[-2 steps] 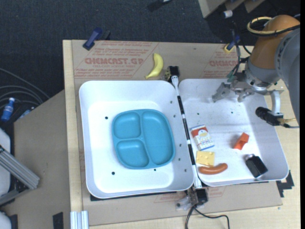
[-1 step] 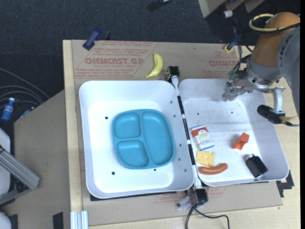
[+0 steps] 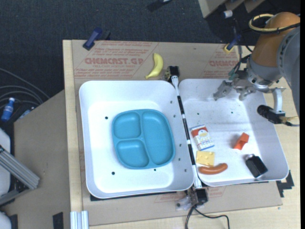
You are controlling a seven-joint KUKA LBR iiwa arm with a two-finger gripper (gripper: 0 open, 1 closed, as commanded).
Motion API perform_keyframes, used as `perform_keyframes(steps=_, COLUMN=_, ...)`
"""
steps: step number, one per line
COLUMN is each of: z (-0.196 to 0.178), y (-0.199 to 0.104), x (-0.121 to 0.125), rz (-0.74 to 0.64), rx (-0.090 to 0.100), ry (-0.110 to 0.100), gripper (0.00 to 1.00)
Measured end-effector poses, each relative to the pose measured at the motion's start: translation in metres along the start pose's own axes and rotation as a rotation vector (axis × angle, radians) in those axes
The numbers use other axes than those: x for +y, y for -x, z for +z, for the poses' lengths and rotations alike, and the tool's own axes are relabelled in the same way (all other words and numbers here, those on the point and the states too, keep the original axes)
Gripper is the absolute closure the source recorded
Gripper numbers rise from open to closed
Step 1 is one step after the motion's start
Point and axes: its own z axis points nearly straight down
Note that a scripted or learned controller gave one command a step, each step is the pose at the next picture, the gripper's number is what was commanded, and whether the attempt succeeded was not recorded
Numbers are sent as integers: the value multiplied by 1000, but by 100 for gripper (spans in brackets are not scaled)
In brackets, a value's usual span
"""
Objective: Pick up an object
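Observation:
My gripper (image 3: 232,92) hangs over the far end of the right bin (image 3: 224,113), its fingers spread open with nothing between them. Well in front of it, on the bin floor, lie a small red and white carton (image 3: 201,137), a yellow cheese slice (image 3: 205,157) and a red sausage (image 3: 212,168). An orange block (image 3: 241,141) and a black block (image 3: 256,166) lie further right. The gripper touches none of them.
The left bin (image 3: 95,104) holds a blue divided plate (image 3: 143,138). A yellow banana (image 3: 155,66) lies on the bench behind the bins, and a blue object (image 3: 92,38) sits at the bench's far left edge. Black clips (image 3: 173,72) join the bins.

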Motion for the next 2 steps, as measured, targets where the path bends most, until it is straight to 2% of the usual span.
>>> perform_keyframes(steps=1, z=21, y=-12, x=-63, rz=3, rx=5, ry=-7, gripper=0)
perform_keyframes(steps=2, z=11, y=-12, x=-62, rz=3, rx=5, ry=-4, gripper=100)
